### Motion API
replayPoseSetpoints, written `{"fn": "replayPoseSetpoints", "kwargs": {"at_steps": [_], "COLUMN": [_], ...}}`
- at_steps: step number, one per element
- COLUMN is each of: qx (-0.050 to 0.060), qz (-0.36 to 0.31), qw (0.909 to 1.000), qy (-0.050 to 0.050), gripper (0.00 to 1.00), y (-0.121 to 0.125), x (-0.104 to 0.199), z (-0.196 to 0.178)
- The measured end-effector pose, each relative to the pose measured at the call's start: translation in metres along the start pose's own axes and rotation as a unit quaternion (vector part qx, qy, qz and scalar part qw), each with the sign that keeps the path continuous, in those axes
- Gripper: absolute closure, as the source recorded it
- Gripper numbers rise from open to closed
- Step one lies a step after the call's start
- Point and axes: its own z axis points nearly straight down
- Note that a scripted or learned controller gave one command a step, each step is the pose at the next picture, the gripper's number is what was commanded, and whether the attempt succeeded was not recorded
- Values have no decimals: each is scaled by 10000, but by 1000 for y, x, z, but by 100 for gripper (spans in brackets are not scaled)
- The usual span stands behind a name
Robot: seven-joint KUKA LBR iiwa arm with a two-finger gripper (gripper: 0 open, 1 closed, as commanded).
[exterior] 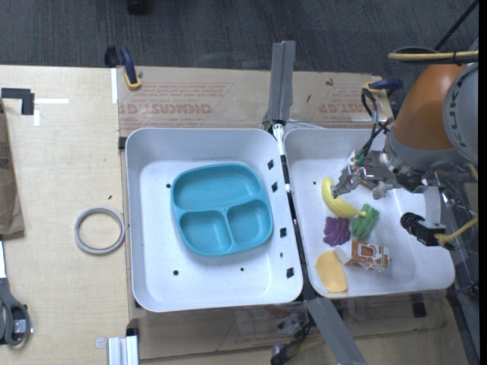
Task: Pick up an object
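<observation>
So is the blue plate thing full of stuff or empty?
Empty. The blue divided tray lies flat in the left bin, and all three of its compartments show bare blue. The toys, like the banana, are in the right bin.

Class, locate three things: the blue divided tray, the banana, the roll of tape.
blue divided tray (221, 207), camera view, central divider.
banana (335, 202), camera view, mid curve.
roll of tape (100, 230), camera view, ring's rim.

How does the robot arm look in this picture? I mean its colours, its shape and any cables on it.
The arm is bulky and rounded, grey with a broad orange band above the wrist. Dark letters mark the grey shell near the frame's edge. The gripper is a small cluster of grey metal and dark parts. Thin black cables loop beside the wrist, and a yellow-and-black cable curves over the top of the arm.
</observation>
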Motion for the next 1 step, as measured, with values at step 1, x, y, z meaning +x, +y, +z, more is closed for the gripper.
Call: {"fn": "replayPoseSetpoints", "kwargs": {"at_steps": [1], "qx": [6], "qz": [-303], "qw": [9995], "qy": [1], "gripper": [0], "y": [15], "x": [23], "z": [44]}}
